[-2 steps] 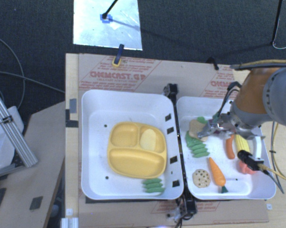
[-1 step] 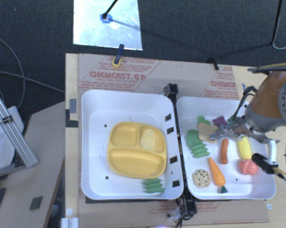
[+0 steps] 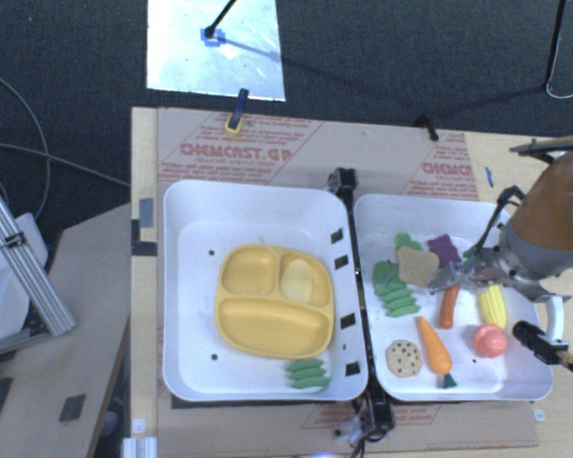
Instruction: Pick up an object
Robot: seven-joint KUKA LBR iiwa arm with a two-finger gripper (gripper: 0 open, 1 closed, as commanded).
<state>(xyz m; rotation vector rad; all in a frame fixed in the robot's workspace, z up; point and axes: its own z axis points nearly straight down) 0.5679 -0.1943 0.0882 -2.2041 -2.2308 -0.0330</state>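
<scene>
Objects for picking lie almost all in the right bin [image 3: 521,377], and none of them is lifted yet, so I judge the task is only at its approach step. Going by size, the worktop [image 3: 299,144] with its printed brown sheet carries both white bins side by side. The left bin [image 3: 187,267] holds a yellow divided tray [image 3: 270,303], and just below the tray lies a green pea pod [image 3: 307,372], near the bin's front wall. The grey arm [image 3: 550,218] with its orange band reaches in over the right bin from the right side. Its claw [image 3: 458,274] hangs low among the toy foods, near the small orange sausage [image 3: 447,307], the tan bread slice [image 3: 417,265] and the purple piece [image 3: 444,248]. The claw is dark and partly covered by the wrist, so I cannot tell if it is wide or narrow, and I see nothing clearly held in it. Around it rest a long carrot [image 3: 434,344], a yellow corn [image 3: 492,305], a red-pink round fruit [image 3: 489,341], a cookie [image 3: 404,358] and green leafy pieces [image 3: 393,285], all lying flat on the bin floor. What is left, in my judgement, is the whole grasp: to close on one piece and then to raise it free of the bin.
</scene>
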